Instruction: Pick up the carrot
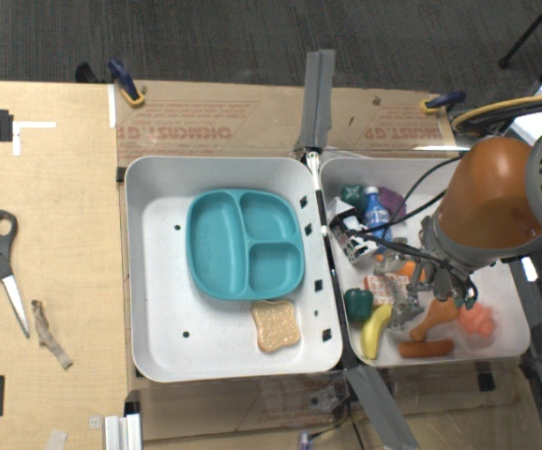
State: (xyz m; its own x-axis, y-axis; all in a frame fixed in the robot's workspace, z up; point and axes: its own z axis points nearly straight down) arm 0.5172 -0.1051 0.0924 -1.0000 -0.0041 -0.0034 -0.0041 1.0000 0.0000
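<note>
- We see the carrot (435, 319) in the right bin (510, 340), near its front edge, lying among other toy foods: a banana (375, 331), a green pepper (357, 301), a sausage (427, 348) and a pink piece (478, 321).
- We think they lie mixed because this bin serves as the source pile, so the carrot touches its neighbours.
- The left bin (154, 279) carries a teal divided plate (246, 243) and a slice of toast (277, 325).
- The gripper (428, 286) hangs low, just above the thick end of the carrot, probably to grasp it.
- We cannot tell how wide the jaws are, or whether they touch the carrot; the wrist hides them.
</note>
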